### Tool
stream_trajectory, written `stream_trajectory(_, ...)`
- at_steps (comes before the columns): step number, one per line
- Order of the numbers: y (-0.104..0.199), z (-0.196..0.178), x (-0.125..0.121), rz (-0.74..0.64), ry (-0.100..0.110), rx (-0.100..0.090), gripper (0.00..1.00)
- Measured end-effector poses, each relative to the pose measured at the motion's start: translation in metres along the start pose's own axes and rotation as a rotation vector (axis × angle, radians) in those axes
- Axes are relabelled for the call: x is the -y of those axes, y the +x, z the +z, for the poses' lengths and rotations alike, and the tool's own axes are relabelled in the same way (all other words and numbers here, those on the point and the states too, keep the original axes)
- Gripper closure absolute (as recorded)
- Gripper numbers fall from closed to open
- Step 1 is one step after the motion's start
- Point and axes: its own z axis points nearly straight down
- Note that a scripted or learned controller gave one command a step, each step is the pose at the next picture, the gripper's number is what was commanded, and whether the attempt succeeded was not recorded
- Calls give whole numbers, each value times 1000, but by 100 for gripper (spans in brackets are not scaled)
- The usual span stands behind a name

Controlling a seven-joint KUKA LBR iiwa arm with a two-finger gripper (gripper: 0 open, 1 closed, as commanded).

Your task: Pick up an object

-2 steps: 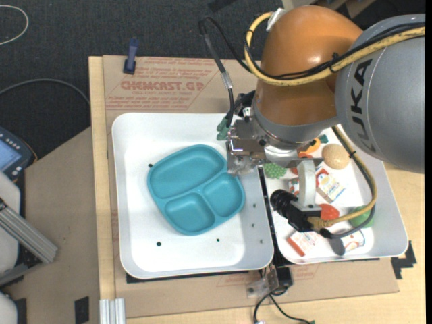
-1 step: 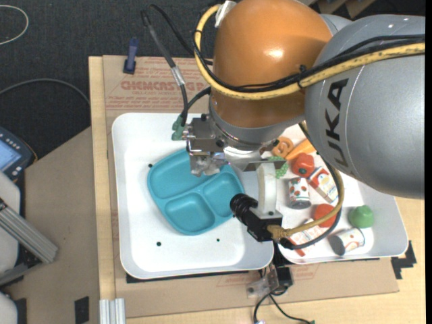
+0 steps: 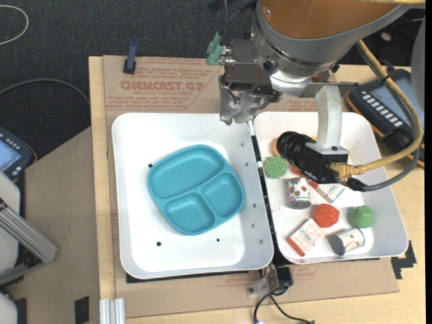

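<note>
My gripper point(image 3: 237, 115) hangs over the far edge of the bench, at the seam between the two bins and above the far right corner of the left bin point(image 3: 128, 181). Nothing shows in its grasp. A teal divided plate point(image 3: 196, 189) lies in the middle of the left bin. The right bin point(image 3: 385, 181) holds several small things: a green ridged disc point(image 3: 275, 166), a red-and-white can point(image 3: 298, 192), a red lump point(image 3: 327, 214), a green ball point(image 3: 363, 215), a red-and-white box point(image 3: 306, 237) and a white cup on its side point(image 3: 346, 240).
A brown cardboard sheet point(image 3: 162, 83) lies under both bins, with a blue clip point(image 3: 129, 57) at its far left. A dark handheld pendant point(image 3: 380, 106) with its cable sits at the far right. The arm's bulk looms over the right bin's far side.
</note>
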Motion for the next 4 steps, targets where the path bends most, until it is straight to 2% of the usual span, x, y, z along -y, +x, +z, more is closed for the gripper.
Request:
stream_trajectory(1, -5, 52, 2, 3, 25, 10, 100)
stream_trajectory(2, -30, 120, 4, 6, 28, 12, 100)
stream_trajectory(3, -87, 97, -32, 8, 13, 9, 100)
stream_trajectory(4, -101, 171, 7, 5, 31, 10, 100)
